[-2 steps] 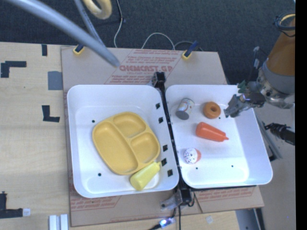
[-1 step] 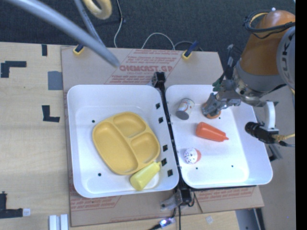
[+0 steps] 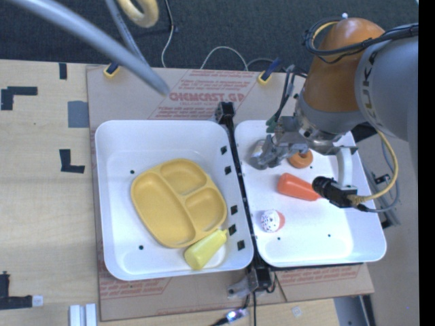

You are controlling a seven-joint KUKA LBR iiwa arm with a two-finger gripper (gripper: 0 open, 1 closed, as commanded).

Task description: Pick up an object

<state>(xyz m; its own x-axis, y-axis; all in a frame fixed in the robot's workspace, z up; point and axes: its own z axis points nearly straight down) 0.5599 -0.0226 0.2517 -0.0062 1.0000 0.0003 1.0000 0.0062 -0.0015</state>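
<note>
Over right bin [image 3: 367, 246]: end effector [image 3: 266, 153]; orange carrot [image 3: 298, 187] beside.

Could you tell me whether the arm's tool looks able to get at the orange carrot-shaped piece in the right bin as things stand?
Probably yes. The tool hangs over the right bin, just up-left of the carrot-shaped piece, which lies uncovered on the bin floor.

Bright, even overhead light — white bins [image 3: 109, 182] near overexposed, rims glaring. Soft short shadows under yellow divided plate [image 3: 178, 201] and orange carrot [image 3: 297, 187]. Grey pole [image 3: 75, 29] at upper left blurred, out of focus. Orange arm band [image 3: 340, 53] shows faint sheen — overall mild softness, low resolution.
</note>
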